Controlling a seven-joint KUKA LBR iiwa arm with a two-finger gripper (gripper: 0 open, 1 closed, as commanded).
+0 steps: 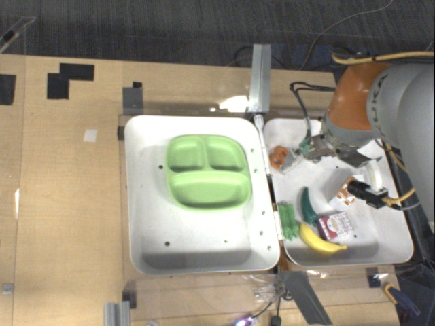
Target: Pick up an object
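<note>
At the near edge of the right bin (401, 246) lie one banana (321, 241), one maroon packet (335, 225), one green block (289, 221) and one dark green piece (308, 206). Farther back, the arm (380, 107) bends in from the right, its tool (304, 149) low over the bin; whether it is open I cannot tell. One orange object (279, 157) sits just beside its tip. The left bin (146, 250) holds one green divided tray (207, 170).

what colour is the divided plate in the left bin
Light green; the divided plate shows clearly in the camera view.
</note>
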